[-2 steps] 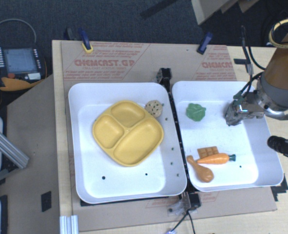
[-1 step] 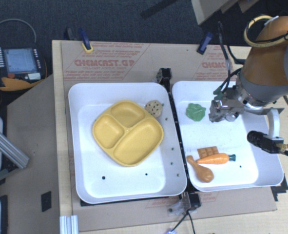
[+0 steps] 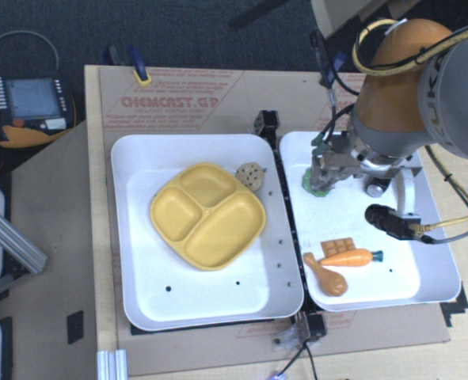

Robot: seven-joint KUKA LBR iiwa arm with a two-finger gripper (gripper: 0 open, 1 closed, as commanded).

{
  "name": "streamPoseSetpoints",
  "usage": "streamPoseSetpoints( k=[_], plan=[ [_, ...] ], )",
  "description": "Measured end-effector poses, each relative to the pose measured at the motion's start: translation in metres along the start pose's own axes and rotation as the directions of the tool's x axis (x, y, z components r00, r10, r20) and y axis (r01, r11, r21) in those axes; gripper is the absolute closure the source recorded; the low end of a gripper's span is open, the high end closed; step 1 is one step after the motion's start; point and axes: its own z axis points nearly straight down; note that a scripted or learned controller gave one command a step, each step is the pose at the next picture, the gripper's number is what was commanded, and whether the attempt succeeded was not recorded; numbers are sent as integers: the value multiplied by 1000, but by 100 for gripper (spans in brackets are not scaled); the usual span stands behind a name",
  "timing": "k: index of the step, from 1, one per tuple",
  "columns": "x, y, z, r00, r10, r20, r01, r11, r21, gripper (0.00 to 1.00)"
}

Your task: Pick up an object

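Note:
My gripper (image 3: 325, 174) reaches down into the right bin (image 3: 431, 279) near its far left corner. It sits right over a small green object (image 3: 313, 186), which shows partly at its lower left side; whether the object is held cannot be told. Nearer the front of the same bin lie an orange carrot (image 3: 349, 258), a brown wafer (image 3: 336, 246) just behind it, and a tan drumstick (image 3: 326, 275). In the left bin (image 3: 138, 252) rests a yellow divided plate (image 3: 208, 214), with a speckled cookie (image 3: 250, 175) at its far right edge.
The arm's grey body and orange band (image 3: 404, 46) hang over the right bin's far side. A black unit with a cable (image 3: 390, 220) juts out over the bin's middle. A black clamp (image 3: 266, 123) sits between the bins at the back.

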Motion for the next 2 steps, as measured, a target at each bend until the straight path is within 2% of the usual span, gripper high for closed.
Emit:
streamPoseSetpoints(
  k=[1,2],
  plan=[
    [39,29,-4,1000,-1,-1,1,1000,-1,100],
    [83,45,5,1000,0,0,0,1000,-1,100]
  ],
)
